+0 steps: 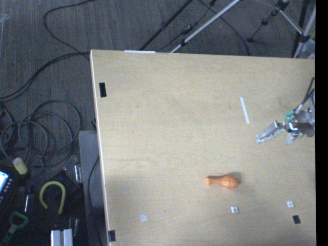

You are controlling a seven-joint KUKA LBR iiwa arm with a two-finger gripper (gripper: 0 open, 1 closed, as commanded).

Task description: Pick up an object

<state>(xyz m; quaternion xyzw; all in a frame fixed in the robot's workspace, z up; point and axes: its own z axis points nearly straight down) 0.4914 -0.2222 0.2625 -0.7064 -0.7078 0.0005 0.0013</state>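
The tool (267, 134) hovers with fingers spread, holding nothing, at the table's (164, 111) right edge; a small orange gourd (223, 181), likely light and smooth, best gripped across its bulb, lies near the front edge.

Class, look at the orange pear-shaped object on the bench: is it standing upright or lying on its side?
Lying on its side. The orange object stretches flat along the bench top, narrow end pointing left, bulb end right.
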